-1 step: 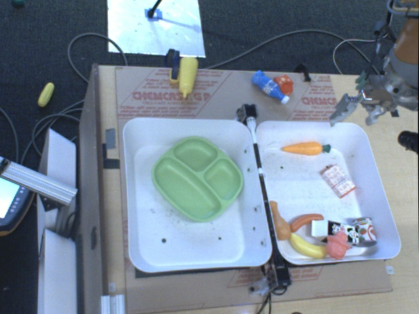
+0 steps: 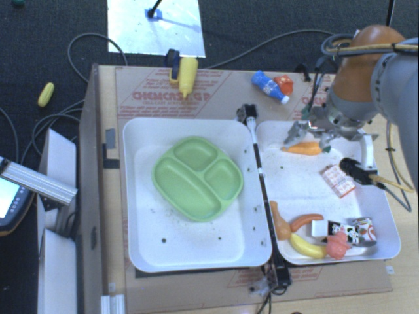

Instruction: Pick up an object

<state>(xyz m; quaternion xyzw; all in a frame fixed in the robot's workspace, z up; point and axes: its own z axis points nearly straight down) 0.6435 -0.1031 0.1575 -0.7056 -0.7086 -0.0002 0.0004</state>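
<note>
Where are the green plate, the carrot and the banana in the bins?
green plate (image 2: 196,178): camera view, on its middle ridge, left bin.
carrot (image 2: 304,148): camera view, on its orange body, right bin.
banana (image 2: 306,246): camera view, on its yellow middle, right bin.

A single fixed camera looks down at a slant from well above the tabletop (image 2: 163,87), far enough off to take in both white bins (image 2: 141,175), the surrounding dark floor (image 2: 52,18) beyond, and the arm (image 2: 386,64) entering at right.
</note>
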